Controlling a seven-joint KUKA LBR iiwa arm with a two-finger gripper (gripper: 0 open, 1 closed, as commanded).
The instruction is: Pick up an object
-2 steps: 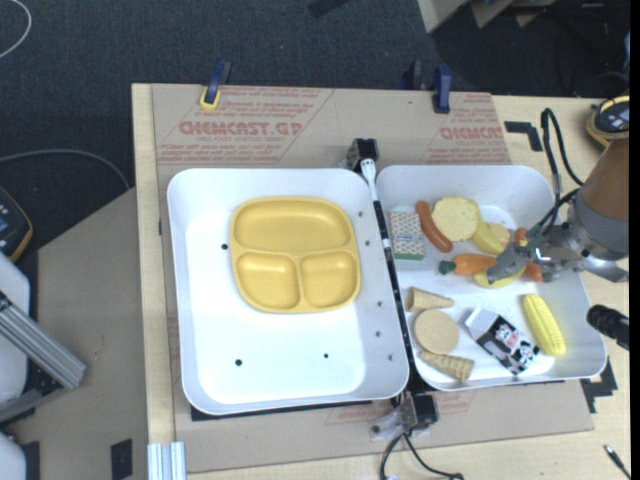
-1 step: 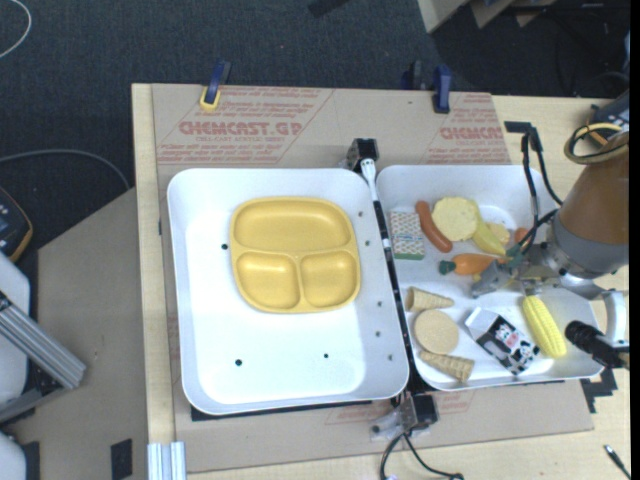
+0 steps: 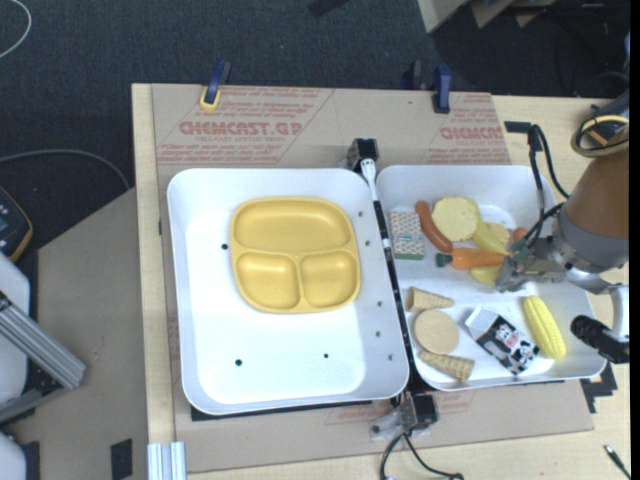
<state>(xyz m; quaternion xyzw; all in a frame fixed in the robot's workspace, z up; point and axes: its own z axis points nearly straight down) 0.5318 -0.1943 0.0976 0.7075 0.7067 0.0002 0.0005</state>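
Nearest item: waffle-textured tan ice-cream cone toy (image 3: 447, 367), lower rim of right white bin (image 3: 590, 372), well left and toward the camera from the fingers (image 3: 513, 270). Finger state: cannot tell. Touching or just beside them: orange plastic carrot (image 3: 473, 260). Just below-right: yellow corn cob (image 3: 544, 326). Left: red sausage (image 3: 433, 226). Advice: descend squarely over the carrot, avoiding the neighbouring yellow pieces.
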